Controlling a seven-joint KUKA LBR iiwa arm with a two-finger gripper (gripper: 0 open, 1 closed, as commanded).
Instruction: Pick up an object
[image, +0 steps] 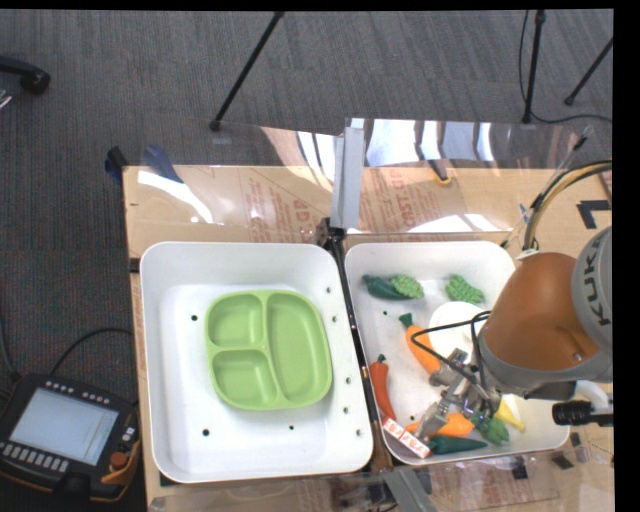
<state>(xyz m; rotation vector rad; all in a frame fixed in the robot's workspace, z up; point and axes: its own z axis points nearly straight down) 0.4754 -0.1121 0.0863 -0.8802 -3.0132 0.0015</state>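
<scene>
Two white bins: the left bin (160, 300) holds a green divided plate (268, 349); the right bin (500, 255) (lower right) holds toy vegetables (395, 287); the gripper (452, 405) hovers there, its state unclear.

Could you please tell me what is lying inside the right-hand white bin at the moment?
The right bin holds toy vegetables: two carrots, a chilli, green pieces and a white plate. The gripper and arm cover its near right corner.

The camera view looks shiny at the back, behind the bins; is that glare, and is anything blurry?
Camera view: yes, the clear sheet behind the bins throws bright window reflections; the white bins look evenly lit; the hand among the toy vegetables is slightly soft, its details hard to read.
</scene>
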